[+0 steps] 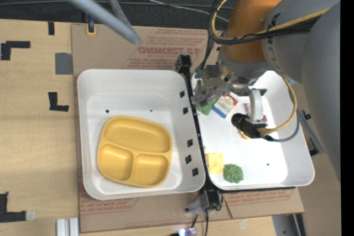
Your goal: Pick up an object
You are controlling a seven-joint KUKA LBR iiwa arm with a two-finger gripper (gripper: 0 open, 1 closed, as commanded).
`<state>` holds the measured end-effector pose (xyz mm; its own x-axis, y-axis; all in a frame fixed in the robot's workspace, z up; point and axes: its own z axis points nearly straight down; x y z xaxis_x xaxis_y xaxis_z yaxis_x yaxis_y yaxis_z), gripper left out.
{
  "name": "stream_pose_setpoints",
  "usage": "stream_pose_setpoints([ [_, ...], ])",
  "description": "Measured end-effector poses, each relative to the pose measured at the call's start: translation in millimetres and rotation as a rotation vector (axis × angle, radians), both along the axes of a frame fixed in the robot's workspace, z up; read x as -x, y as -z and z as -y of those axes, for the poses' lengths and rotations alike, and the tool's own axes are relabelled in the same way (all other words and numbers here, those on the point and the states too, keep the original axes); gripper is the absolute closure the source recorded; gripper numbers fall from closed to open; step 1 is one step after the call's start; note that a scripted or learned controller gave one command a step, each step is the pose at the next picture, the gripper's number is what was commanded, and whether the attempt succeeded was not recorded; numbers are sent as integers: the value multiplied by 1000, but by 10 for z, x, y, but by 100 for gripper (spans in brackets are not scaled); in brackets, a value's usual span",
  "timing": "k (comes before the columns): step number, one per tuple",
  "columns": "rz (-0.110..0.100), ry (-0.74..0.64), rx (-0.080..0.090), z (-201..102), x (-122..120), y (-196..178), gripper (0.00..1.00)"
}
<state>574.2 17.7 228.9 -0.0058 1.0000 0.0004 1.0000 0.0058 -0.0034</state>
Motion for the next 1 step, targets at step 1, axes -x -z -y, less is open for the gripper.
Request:
stream_pose_setpoints([
  [1,2,-2,0,-613,-114,73,100],
])
